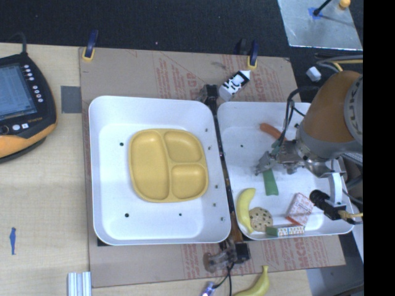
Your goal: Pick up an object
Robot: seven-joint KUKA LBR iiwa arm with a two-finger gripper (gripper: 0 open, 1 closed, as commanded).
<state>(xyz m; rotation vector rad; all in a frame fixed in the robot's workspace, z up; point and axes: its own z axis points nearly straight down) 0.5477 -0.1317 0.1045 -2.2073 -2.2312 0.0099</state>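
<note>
Over the right bin [244, 119], the gripper [270, 165] hovers at a green stick [270, 182]; its grip I cannot tell. That stick looks light, stiff and narrow, best pinched across its middle.
</note>
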